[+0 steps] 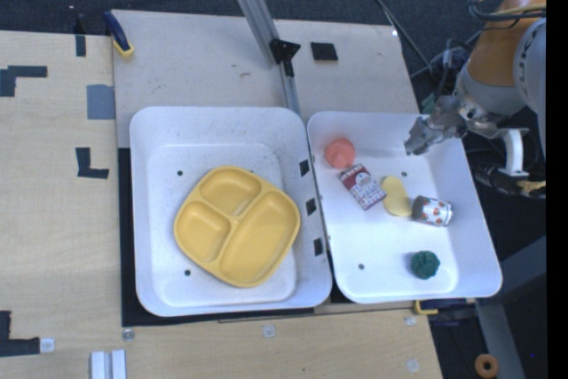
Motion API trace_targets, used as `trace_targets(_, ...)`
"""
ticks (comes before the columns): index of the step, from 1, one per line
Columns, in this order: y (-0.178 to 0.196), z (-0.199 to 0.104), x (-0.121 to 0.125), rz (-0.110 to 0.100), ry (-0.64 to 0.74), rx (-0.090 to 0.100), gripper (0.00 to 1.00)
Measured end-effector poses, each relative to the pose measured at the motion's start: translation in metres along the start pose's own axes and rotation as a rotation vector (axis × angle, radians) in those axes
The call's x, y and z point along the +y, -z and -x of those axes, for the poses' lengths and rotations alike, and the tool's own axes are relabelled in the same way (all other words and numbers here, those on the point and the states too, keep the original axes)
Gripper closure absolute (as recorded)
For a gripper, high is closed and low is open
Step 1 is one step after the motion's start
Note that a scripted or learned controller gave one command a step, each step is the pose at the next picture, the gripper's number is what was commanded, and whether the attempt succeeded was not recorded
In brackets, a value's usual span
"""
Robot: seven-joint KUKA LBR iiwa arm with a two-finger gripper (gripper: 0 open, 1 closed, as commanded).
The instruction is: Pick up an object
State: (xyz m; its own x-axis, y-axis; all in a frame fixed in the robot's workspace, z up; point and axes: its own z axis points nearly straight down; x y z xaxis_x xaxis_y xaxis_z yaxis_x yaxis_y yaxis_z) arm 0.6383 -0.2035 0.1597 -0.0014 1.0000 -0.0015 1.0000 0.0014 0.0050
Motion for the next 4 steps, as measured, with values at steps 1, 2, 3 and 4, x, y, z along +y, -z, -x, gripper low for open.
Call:
trace_targets(1, 0.062, -0.002, -0.005, 0.001, 0.000, 0.000, 1.00)
trace_targets(2, 0.111, -0.002, -0.004, 0.000, 0.001, 0.000, 1.00)
trace_targets(3, 0.111, -0.057, -0.017, -0.005, 0.004, 0.003, 1.00)
trace_targets(4, 0.092, -0.107, -0.023, -0.008, 0.004, 0.003, 1.00)
